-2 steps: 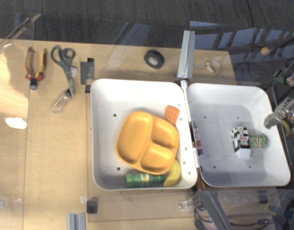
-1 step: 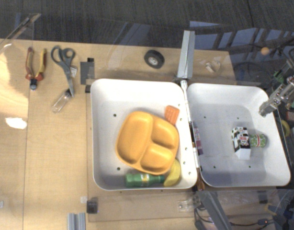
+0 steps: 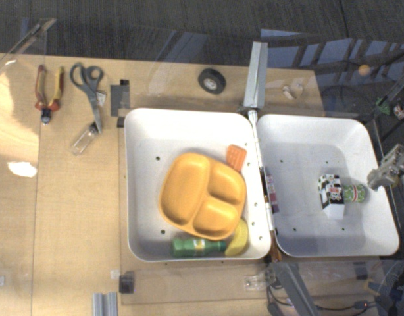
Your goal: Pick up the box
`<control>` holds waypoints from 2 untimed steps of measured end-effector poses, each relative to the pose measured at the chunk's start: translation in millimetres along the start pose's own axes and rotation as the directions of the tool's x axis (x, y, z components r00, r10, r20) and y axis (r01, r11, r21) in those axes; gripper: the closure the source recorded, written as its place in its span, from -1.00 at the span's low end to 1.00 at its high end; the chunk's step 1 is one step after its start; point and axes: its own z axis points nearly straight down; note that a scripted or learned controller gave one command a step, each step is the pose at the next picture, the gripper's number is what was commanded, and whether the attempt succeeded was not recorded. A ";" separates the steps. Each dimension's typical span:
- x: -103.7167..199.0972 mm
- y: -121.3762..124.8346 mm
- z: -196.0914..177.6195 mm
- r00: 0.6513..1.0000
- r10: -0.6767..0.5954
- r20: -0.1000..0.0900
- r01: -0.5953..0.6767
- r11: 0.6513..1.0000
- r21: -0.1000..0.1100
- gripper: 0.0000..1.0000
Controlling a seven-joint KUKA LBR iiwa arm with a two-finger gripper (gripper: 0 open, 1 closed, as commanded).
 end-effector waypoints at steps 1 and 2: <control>0.0 0.1 -0.4 0.979 -0.205 -0.001 0.205 0.979 0.000 1.00; 22.7 35.5 -19.2 0.974 -0.224 0.002 0.224 0.974 -0.001 1.00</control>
